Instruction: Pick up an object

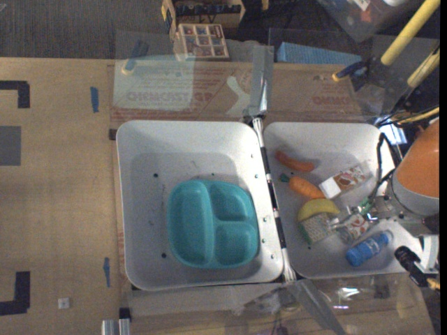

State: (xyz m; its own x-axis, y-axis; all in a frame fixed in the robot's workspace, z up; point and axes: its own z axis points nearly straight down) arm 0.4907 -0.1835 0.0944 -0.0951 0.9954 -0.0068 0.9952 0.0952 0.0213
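Observation:
The right bin [328,135] holds several small items. An orange-red sausage [297,163] lies near its back left, and a carrot [305,186] sits just in front of it. Beside the carrot is a small white carton [346,181]. A yellow banana-like piece [318,208] rests over a grey-green block [316,228]. At the front right lies a blue bottle [367,248]. My gripper [348,220] reaches in from the right, low over the bin's middle, right of the yellow piece and above the bottle. It covers part of a printed packet [357,227].
The left bin [140,152] holds a teal divided plate [211,223]. The bins meet at a ridge [269,201]. The arm's orange band [422,166] and cables hang over the right bin's right rim. Cardboard boxes and clear sheets lie behind the bins.

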